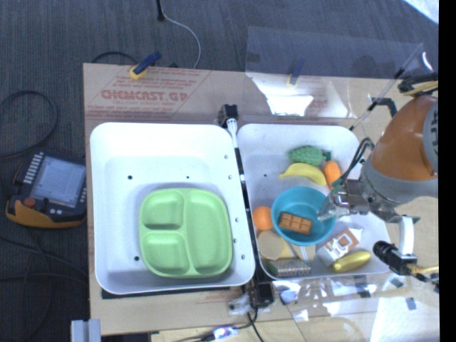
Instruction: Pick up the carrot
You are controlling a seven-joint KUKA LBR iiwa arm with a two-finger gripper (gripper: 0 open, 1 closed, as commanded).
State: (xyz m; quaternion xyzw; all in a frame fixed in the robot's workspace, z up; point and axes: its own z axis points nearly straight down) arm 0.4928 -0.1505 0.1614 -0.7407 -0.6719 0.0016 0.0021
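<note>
The carrot (332,172) is a short orange piece in the right bin (249,155), lying against the right end of a yellow banana (303,171). My gripper (337,197) hangs just in front of the carrot, over the right rim of a blue bowl (308,206). The grey wrist and its orange band (402,144) reach in from the right. Nothing can be made out between the gripper's tips.
The right bin also holds a green leafy vegetable (308,154), an orange ball (262,218), a brown waffle piece (295,223) in the bowl, a small box (340,242) and a yellow-olive item (353,261). The left bin (114,162) carries a green divided plate (187,230).
</note>
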